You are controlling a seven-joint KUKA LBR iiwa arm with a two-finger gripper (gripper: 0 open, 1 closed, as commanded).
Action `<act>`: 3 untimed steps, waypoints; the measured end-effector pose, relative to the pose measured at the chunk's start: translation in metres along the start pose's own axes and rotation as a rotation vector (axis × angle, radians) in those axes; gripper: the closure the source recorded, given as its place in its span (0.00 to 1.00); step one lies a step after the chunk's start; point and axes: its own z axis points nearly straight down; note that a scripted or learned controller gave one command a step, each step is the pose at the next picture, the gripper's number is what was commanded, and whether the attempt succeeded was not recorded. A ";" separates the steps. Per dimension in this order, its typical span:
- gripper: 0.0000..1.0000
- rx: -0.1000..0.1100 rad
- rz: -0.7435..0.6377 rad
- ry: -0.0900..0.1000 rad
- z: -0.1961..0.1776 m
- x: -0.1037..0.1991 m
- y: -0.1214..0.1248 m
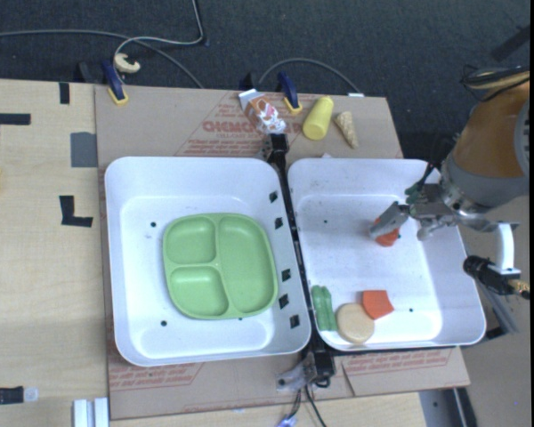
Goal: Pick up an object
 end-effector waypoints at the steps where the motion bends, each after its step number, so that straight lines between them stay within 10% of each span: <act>1: 0.00 -0.009 -0.001 -0.004 0.098 -0.019 0.052; 2: 1.00 -0.009 -0.002 -0.006 0.089 -0.019 0.052; 3: 1.00 -0.005 -0.002 -0.001 0.099 0.035 0.104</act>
